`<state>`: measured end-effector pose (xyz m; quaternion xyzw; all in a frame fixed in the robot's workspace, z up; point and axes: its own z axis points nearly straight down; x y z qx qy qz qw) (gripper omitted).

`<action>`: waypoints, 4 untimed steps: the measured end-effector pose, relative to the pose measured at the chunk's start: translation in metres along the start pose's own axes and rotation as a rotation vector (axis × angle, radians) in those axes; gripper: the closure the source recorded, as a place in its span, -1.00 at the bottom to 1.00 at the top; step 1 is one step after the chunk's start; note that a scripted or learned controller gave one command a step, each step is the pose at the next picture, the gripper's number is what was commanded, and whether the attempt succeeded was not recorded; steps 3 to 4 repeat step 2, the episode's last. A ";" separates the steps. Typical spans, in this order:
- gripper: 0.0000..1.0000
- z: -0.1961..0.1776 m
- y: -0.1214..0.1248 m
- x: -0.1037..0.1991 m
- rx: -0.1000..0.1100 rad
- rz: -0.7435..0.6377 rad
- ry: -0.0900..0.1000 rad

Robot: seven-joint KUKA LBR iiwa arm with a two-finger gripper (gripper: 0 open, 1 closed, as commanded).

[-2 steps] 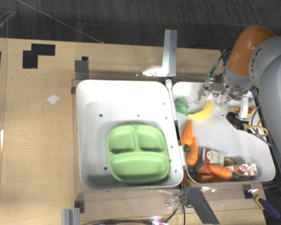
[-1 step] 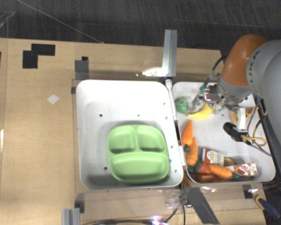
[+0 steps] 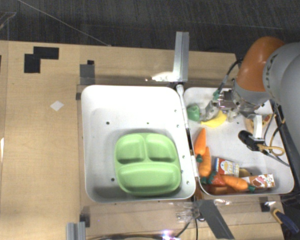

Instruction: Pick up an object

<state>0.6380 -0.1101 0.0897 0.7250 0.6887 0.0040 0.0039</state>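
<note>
Arm (image 3: 287, 74) comes in from the right, orange band (image 3: 255, 66) above the wrist. Gripper (image 3: 224, 106) sits low over the far part of the right bin (image 3: 225, 146), near the wall shared with the left bin (image 3: 114, 109).

Gripper state: can't tell, the wrist body blocks the tips from this angle. Nothing is visibly clamped.

Nearest candidate is a yellow piece (image 3: 216, 121), probably toy fruit, lying on the bin floor just under and beside the gripper. Contact vs. small gap: can't tell. A green lump (image 3: 194, 112) lies just to its left, against the dividing wall.

Rest of the right bin (all toy groceries, by the look):
- carrot (image 3: 201, 141) along the dividing wall, tip pointing to the far side
- second carrot (image 3: 205, 165) right below it, also at the wall
- small carton (image 3: 228, 167) beside the second carrot, tilted
- third carrot (image 3: 236, 183) lying across the near end
- second carton (image 3: 261, 181) flat at the near right corner, touching the third carrot

The near-end items are packed together, well apart from the gripper.

Left bin holds one green divided plate (image 3: 147, 163), three compartments, sitting toward the near right corner.

Bench (image 3: 34, 149) is light wood with black squares (image 3: 40, 58) at the far left. A metal post (image 3: 182, 56) stands at the far end between the bins.
</note>
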 end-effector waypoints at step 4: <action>1.00 -0.097 0.028 0.109 0.004 -0.020 0.001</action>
